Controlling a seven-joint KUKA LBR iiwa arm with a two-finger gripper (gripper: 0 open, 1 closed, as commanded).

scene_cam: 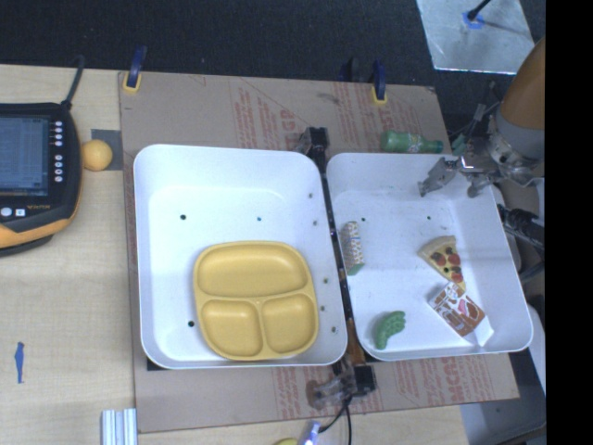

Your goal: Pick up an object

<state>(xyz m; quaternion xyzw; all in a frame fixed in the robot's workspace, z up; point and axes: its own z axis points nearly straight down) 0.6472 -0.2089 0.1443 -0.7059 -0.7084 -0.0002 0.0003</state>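
Note:
The right bin [482, 213] holds a pizza-slice toy [443, 258], a red and white packet [456, 310], a green lumpy toy [389, 328] and a small striped roll [351, 245] against its left wall. My gripper [452, 187] hangs over the bin's far right corner, above and right of the pizza slice. Its two fingers are spread, so it is open with nothing between them. The grey arm comes in from the right edge.
The left bin [167, 184] holds a yellow divided plate [257, 299]. A green bottle [412, 142] lies on the cardboard just behind the right bin. An orange ball [96, 154] and a control pendant [32, 174] sit at the far left.

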